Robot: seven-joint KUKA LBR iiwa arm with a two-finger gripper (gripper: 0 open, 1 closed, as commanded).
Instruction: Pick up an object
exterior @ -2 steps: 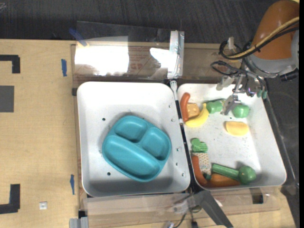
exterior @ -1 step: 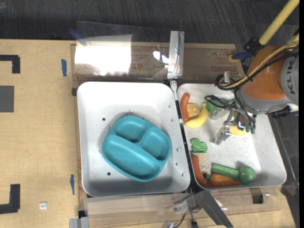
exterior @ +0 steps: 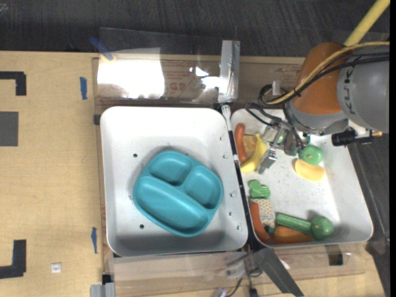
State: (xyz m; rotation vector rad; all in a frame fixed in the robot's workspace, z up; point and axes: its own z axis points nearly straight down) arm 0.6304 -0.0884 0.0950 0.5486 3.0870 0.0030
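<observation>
While gripper (exterior: 270, 155) state: cannot tell — hangs over right bin (exterior: 354, 198)
Risk: glancing off yellow piece (exterior: 252, 156) — items crowd the wall

The scene is evenly and brightly lit from above. Strong glare is noted on the clear sheet (exterior: 162, 73) behind the left bin (exterior: 117, 141), where detail is washed out to white. The bin's floor is near overexposure; a soft shadow is cast beneath the blue tray (exterior: 178, 192) on its near side. The dark ground beyond the sheet is underexposed and grainy. Focus is moderate throughout; small items right of the bin are rendered softly. Slight blur is seen on the arm (exterior: 362, 98).
</observation>
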